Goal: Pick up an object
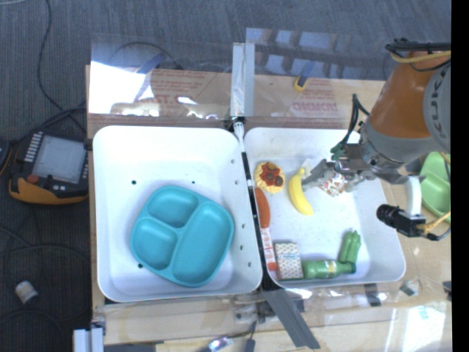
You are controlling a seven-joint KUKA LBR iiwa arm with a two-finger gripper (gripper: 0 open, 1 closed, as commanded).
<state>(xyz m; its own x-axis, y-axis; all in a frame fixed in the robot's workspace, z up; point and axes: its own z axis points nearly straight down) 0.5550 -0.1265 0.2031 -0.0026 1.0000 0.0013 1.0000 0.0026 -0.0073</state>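
The task is at its start, as far as I can judge: no object is lifted yet. The gripper (331,180) hangs low inside the right bin (381,229), in its upper right part, just to the right of the banana (299,194). Something small with red and white spots is seen right at the gripper, but I cannot tell if it is an object or a part of the tool, and I cannot tell if the gripper is apart or together. So the grasp and the lift are both left to do.

All objects that can be picked are in the right bin. The banana is a small curved yellow toy, smooth, probably plastic. To its left lies a round flat piece (269,176), yellow with red on top, like a toy pizza. Along the left wall lies a long orange thing (263,207), maybe a carrot. Near the bottom wall there is a small box (287,260) with a printed pattern, a green bottle (327,268) lying on its side, and a second green bottle (349,246) just beside it, tilted.

The left bin (121,156) holds a teal plate (182,234) with three compartments; it looks like smooth hard plastic. Both bins are white, shallow, with round corners.
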